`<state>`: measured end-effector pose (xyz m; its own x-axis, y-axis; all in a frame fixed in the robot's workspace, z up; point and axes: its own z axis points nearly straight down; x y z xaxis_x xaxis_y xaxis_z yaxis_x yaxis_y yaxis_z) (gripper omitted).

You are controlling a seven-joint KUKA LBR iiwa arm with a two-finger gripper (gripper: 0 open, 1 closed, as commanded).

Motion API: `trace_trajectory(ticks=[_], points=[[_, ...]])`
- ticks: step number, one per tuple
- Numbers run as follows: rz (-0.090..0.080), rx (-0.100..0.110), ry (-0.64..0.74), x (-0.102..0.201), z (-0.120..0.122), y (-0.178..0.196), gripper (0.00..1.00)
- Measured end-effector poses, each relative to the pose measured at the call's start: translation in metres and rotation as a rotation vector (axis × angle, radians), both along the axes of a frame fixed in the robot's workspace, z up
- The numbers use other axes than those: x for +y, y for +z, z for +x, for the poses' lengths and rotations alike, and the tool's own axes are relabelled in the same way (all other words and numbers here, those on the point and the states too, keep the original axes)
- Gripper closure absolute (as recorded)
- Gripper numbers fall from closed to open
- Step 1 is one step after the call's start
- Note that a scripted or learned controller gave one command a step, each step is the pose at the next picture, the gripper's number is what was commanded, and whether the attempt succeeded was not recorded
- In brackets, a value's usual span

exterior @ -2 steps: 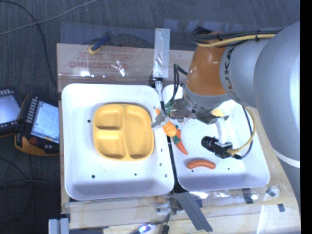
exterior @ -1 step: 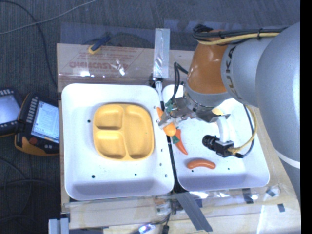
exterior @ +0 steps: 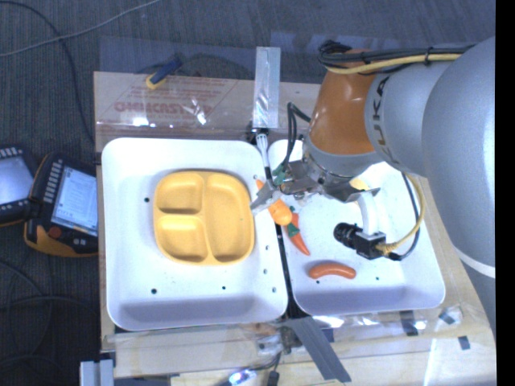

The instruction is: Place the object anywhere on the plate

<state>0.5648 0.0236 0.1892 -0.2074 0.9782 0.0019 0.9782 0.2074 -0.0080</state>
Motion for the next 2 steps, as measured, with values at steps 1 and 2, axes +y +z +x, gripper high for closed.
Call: trace_trajectory(ticks=[1, 2], points=[[0.001, 0.003, 0.000, 0.0003, 0.0002, 0.0074, 1.00], [0.001, 0.003, 0.000, 0.0003, 0.0002, 0.0074, 0.00]])
